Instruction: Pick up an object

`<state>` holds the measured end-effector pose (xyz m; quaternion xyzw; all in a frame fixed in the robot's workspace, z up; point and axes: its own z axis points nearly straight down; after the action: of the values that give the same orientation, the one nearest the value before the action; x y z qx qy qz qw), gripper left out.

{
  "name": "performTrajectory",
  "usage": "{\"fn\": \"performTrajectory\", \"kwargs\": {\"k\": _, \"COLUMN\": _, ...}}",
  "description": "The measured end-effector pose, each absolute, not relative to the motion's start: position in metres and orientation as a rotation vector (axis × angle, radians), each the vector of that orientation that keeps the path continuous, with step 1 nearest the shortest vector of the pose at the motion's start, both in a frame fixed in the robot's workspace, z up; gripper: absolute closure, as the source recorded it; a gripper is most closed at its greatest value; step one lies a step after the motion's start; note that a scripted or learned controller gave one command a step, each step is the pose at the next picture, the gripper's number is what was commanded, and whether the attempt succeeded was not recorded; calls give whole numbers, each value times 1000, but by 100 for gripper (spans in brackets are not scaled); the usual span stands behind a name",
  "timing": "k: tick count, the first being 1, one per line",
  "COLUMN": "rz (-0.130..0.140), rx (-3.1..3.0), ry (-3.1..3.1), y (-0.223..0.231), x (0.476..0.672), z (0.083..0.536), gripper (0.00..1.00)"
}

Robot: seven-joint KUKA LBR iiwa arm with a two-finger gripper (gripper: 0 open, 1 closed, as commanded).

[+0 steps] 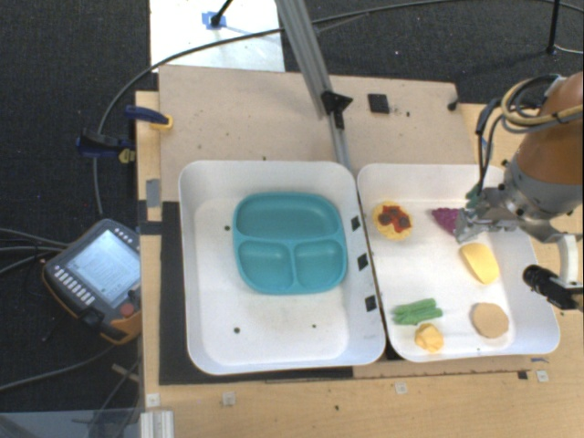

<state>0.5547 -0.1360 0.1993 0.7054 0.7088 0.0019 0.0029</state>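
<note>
The grey two-finger gripper (470, 226) is hovering in the right-hand shallow white bin (538, 340), touching the small purple toy piece (446, 217) beside it; finger spacing I cannot tell. Nothing is looking lifted yet, so grasping and raising are remaining.

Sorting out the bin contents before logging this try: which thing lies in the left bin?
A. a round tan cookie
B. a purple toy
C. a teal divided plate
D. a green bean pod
C: the teal divided plate sits alone in the left bin, while the small food toys all lie in the right bin.
</note>
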Motion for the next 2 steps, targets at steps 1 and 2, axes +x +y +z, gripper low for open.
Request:
{"fn": "performTrajectory", "kwargs": {"k": 1, "rz": 2, "rx": 2216, "ry": 2225, "y": -136, "x": 555, "z": 201, "gripper": 100}}
{"fn": "performTrajectory", "kwargs": {"k": 2, "rz": 5, "rx": 2209, "ry": 2232, "y": -75, "x": 570, "z": 204, "gripper": 100}}
